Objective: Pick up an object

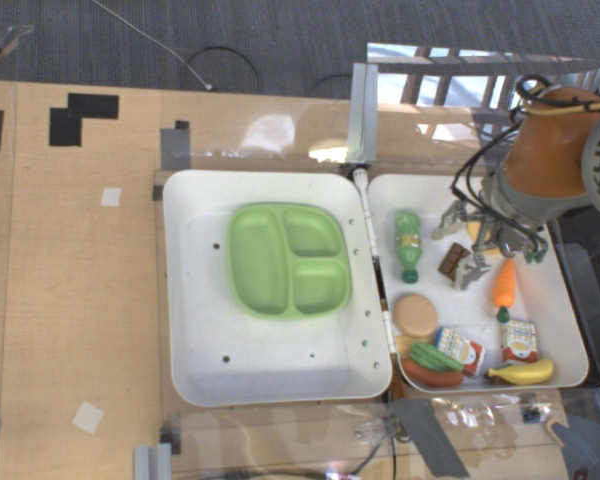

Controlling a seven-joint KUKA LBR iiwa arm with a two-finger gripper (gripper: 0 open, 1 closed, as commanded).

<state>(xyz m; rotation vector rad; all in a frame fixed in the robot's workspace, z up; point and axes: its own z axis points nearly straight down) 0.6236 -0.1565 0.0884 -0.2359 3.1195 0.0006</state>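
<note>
My gripper [488, 246] hangs over the upper middle of the right bin [570, 318], below the orange band of the arm. Just to its left lies a small brown block [452, 260], and an orange carrot [504, 286] lies just below it to the right. A small tan piece [477, 230] shows under the gripper body; I cannot tell if it is held. A green bottle [408, 243] lies further left, near the divider.
The front of the right bin holds a round tan bun [416, 315], a green vegetable on a red piece [432, 360], two small cartons [458, 348] [518, 340] and a banana [522, 372]. The left bin [200, 368] holds a green divided plate [288, 260].
</note>
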